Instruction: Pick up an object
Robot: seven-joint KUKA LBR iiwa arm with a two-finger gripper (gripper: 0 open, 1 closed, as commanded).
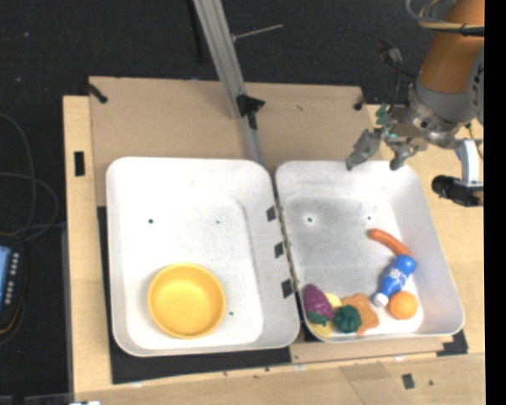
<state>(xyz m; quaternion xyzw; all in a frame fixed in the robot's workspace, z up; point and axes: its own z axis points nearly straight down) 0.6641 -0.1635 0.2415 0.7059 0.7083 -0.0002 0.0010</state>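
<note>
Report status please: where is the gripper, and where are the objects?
Gripper open, holding nothing, over far rim of right bin. Small objects clustered in its near corner: orange ball, blue bottle, purple piece. Nothing between gripper and cluster.

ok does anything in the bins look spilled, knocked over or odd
Nothing stands out. The round yellow plastic bowl sits upright in the left white bin. The toy foods cluster in the right white bin's near corner, where the small blue and white bottle lies on its side.
</note>
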